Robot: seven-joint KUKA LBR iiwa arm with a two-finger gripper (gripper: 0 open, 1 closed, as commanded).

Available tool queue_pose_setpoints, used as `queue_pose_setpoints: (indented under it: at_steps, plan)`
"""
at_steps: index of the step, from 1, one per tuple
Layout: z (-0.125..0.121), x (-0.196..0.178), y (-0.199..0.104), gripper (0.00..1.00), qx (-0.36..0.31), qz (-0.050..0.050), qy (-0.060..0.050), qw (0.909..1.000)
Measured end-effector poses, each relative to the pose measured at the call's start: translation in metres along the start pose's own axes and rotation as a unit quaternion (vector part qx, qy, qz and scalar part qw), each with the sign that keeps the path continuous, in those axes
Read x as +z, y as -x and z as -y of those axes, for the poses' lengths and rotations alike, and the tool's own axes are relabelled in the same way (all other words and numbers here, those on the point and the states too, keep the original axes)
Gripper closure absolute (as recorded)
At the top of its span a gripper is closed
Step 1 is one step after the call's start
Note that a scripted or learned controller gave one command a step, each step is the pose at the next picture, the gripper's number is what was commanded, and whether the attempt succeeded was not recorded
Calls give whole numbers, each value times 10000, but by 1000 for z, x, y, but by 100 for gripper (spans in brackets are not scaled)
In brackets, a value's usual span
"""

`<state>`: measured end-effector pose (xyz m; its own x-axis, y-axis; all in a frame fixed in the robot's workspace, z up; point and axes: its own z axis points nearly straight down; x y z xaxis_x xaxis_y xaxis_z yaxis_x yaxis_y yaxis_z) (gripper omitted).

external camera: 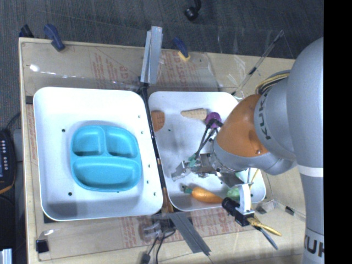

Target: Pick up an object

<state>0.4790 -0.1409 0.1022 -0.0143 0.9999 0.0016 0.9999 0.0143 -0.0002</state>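
My gripper (181, 171) hangs low over the middle of the right bin (242, 100), below the orange wrist band. Just beneath it, near the bin's front wall, lies an orange carrot (207, 196), close to the gripper but apart from it. A purple item (213, 117) sits by the wrist at the back. A tan wedge (192, 113) lies at the bin's back, and a brown rounded piece (158, 120) rests against the left wall. A green object (234, 192) shows partly under the arm at the front right.
The left bin (49, 109) holds a blue compartment tray (104, 158). A metal divider bar (150, 54) stands behind the gap between the bins. Clamps and cables sit at the bench's front edge (181, 235). The arm covers the right bin's right side.
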Motion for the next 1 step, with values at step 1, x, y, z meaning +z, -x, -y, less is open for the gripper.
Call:
queue_pose_setpoints:
  at_steps: [1]
  plan:
    - [1, 10, 30, 0, 41, 8, 15, 10000]
